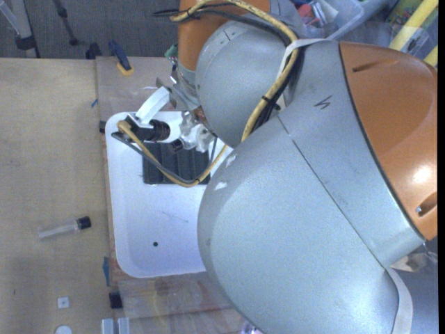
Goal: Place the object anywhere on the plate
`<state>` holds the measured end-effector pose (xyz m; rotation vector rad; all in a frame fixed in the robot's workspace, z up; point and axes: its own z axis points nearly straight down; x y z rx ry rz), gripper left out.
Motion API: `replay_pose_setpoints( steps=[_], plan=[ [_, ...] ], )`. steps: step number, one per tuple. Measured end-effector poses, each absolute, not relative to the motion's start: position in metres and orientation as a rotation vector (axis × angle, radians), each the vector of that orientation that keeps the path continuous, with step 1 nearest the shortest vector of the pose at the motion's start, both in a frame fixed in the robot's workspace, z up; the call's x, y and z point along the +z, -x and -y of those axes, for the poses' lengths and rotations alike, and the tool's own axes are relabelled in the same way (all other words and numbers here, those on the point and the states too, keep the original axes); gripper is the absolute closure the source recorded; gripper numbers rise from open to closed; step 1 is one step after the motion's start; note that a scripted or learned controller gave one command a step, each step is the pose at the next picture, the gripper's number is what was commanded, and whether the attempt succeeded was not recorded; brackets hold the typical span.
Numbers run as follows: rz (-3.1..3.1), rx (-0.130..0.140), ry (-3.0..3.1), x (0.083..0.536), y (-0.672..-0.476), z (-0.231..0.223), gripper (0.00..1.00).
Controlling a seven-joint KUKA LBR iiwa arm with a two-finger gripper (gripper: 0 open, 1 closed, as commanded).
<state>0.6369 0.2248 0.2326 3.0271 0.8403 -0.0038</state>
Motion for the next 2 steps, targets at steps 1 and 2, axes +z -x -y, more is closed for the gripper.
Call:
replay_pose_setpoints(
  steps=[1,2],
  plan=[
    [-0.362,-0.002,-3.12,0.145,-0.528,-0.223,1.0],
    [-0.667,-0.005,-3.069,0.14,-0.579,-0.225,1.0]
  ],
)
